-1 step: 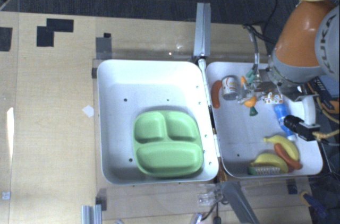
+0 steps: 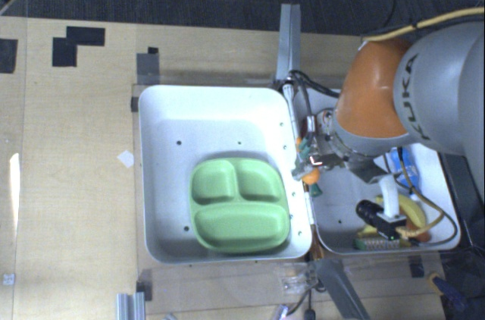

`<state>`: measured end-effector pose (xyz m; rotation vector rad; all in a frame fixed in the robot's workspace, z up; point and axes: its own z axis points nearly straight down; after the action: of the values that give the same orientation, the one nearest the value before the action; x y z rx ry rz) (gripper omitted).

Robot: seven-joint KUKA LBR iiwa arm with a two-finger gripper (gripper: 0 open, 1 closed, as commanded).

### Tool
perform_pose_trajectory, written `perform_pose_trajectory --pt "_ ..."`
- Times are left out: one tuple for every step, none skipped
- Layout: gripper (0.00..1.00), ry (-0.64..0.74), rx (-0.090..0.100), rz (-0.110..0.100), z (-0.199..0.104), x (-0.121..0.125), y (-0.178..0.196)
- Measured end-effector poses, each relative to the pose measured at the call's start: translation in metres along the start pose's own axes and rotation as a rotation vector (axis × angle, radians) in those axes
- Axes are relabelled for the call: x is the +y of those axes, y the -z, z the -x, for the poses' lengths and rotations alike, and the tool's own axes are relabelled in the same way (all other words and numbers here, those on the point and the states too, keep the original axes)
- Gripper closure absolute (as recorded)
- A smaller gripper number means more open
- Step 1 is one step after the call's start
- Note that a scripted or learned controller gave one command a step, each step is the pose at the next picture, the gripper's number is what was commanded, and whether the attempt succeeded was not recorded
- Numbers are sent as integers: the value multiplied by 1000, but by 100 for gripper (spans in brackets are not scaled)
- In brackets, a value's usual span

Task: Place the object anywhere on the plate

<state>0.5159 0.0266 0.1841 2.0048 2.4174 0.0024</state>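
fingers [image 2: 307,163]: we can't tell apart or together, small orange object [image 2: 309,175] at tips over bin divider | green plate [image 2: 240,203] in left bin, near side | we'd confirm grip, carry left, lower over a plate compartment, then release

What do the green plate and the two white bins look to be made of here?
Green plate: probably moulded plastic, matte to satin; one even pale green colour, rounded compartment ridges, soft highlights.
Left bin and right bin: likely thin plastic or coated sheet, smooth white with rounded corners and a faint sheen; the view cannot settle which.
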Motion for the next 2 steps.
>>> perform_pose_trajectory --pt "100 -26 0 2 -17 53 0" --pt "100 -78 0 2 -35 68 1"
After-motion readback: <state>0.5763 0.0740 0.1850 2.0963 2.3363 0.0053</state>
